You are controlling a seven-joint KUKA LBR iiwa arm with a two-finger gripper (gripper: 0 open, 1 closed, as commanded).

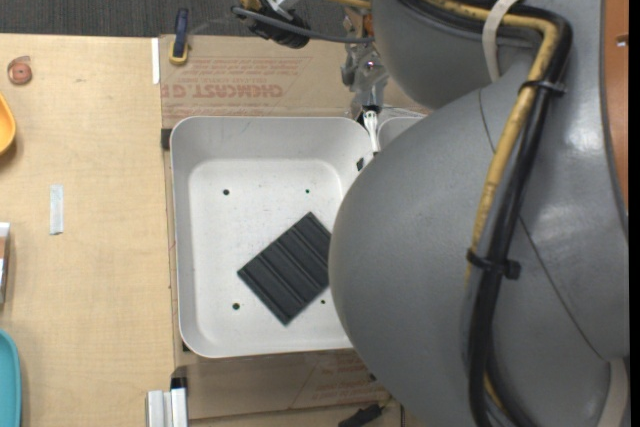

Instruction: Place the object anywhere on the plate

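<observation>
A dark grey ridged rectangular plate (287,267) lies flat and turned at an angle in the left white bin (190,215), toward its front right. The arm's bulky grey body (470,245) hangs over the right side of the view and covers the plate's right corner and nearly all of the right bin (402,126). What lies under the arm is hidden.
Cardboard with red print (250,85) lies behind the bins, held by a blue clamp (180,33). Yellow and black cables (300,0) run along the arm. The wooden bench (90,245) at left bears an orange item (5,130) and a teal item (8,380) at its edge.
</observation>
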